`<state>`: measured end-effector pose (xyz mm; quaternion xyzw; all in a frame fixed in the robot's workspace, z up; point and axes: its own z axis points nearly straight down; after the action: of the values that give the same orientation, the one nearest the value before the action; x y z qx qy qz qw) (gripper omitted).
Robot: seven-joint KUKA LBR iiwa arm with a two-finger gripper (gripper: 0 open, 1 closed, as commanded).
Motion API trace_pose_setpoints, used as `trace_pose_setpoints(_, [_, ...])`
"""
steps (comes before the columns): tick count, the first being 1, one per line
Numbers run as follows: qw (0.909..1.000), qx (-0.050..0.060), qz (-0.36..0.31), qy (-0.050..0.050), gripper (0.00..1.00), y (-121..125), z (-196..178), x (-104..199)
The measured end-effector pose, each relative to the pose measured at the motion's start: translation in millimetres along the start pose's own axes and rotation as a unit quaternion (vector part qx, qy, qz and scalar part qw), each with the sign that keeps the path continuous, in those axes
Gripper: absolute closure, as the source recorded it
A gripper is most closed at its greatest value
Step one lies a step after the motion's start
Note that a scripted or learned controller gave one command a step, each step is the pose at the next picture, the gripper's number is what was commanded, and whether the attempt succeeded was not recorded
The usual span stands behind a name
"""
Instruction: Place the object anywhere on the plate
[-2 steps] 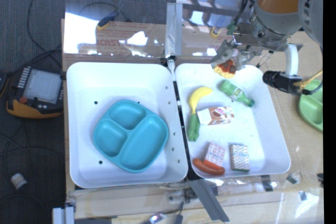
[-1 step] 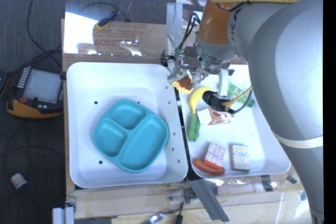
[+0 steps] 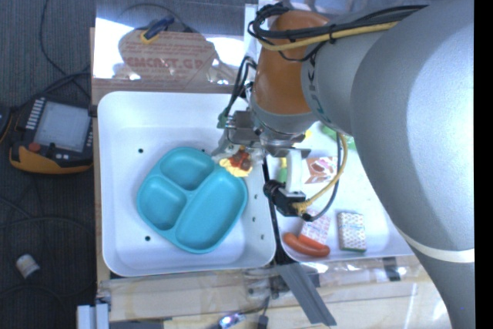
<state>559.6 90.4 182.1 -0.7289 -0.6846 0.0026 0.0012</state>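
A teal plate (image 3: 189, 204) with three compartments lies in the left white bin (image 3: 123, 127), toward its right side. My gripper (image 3: 240, 156) hangs over the plate's upper right rim, below the orange band (image 3: 281, 81) of the arm. A small yellow and red object (image 3: 236, 162) sits between the fingertips, just over that rim. The gripper looks shut on it. The wrist hides most of the gripper's upper part.
The right bin (image 3: 385, 246) holds a red sausage-shaped toy (image 3: 306, 245), a checkered packet (image 3: 352, 231), a pink and white packet (image 3: 316, 228) and a red-printed wrapper (image 3: 320, 166). A round cardboard piece (image 3: 166, 55) lies behind the left bin. The arm covers the right side.
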Motion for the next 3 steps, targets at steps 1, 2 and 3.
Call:
trace_pose_setpoints(1, [1.0,0.0,0.0,0.0,0.0,0,0,0])
trace_pose_setpoints(2, [0.9943,-0.002,0.107,0.001,0.0,-21,-28,-31])
trace_pose_setpoints(3, [0.9981,-0.001,0.062,0.0,0.0,-58,-40,67])
